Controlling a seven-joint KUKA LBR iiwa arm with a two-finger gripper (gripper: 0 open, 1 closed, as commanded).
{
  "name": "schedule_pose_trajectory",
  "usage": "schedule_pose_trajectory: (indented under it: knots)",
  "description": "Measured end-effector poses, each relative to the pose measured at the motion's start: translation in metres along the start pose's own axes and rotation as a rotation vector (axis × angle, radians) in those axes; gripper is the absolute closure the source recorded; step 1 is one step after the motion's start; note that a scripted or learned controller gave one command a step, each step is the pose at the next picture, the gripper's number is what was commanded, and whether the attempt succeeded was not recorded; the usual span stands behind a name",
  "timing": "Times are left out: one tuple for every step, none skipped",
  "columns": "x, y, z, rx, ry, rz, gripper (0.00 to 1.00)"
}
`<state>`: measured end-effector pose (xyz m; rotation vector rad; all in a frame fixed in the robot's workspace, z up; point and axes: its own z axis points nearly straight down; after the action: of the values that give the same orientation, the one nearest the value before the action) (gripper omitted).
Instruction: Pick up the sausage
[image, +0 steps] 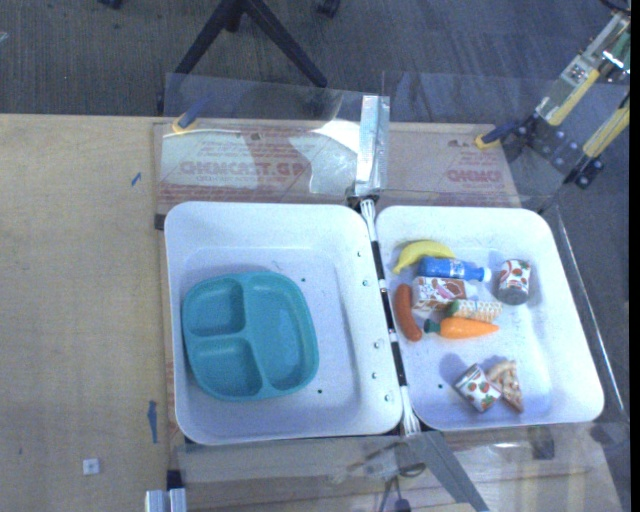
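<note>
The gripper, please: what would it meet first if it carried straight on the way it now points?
Probably the far rim of the right bin: the gripper seems to slant down-left toward it, with the banana beyond. Depth is unclear, so this is a guess.

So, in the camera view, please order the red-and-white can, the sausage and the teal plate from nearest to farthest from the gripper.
The gripper is at the upper right, beyond the bins.
1. Red-and-white can: right bin, far right part.
2. Sausage: right bin, by its left wall.
3. Teal plate: left bin.
</note>
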<state>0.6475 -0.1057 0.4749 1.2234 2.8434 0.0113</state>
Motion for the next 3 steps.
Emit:
schedule_pose_trajectory:
  knots:
    - [-0.001,0.001,-0.012,-0.006,-0.009,-0.001,1.0]
    - [-0.002,0.003,-0.025,-0.011,-0.017,-0.003,1.0]
    - [-0.003,0.004,-0.037,-0.017,-0.026,-0.004,1.0]
